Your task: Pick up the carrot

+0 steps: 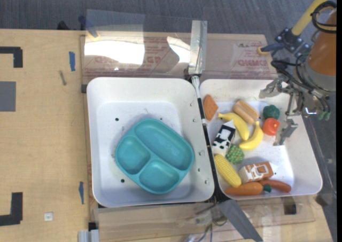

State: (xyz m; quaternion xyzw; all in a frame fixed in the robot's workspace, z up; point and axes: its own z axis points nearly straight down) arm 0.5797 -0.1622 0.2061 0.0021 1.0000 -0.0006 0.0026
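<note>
Nearest me, along the front wall of the right bin [312, 179], I count one carrot [245, 188], lying flat on its side, with a small red chili pepper [277, 185] just beside its right end. Touching the carrot from behind are one corn cob [226, 169] and one little carton [257, 171]. Further back I see one broccoli floret [234, 154], one black-and-white block [224, 134], two bananas [247, 127] curving around each other, one hot dog bun [246, 110], one orange bread-like piece [210, 107] by the divider, one tomato [271, 125] and one green pepper [271, 111]. The left bin [101, 129] carries a single teal divided plate [154, 154] with three compartments. My claw [289, 119] hangs over the right side of the right bin, just beside the tomato and well apart from the carrot; its two fingers [285, 132] stand spread with nothing between them, one tip near the bin floor, and I can't tell if it touches.
</note>
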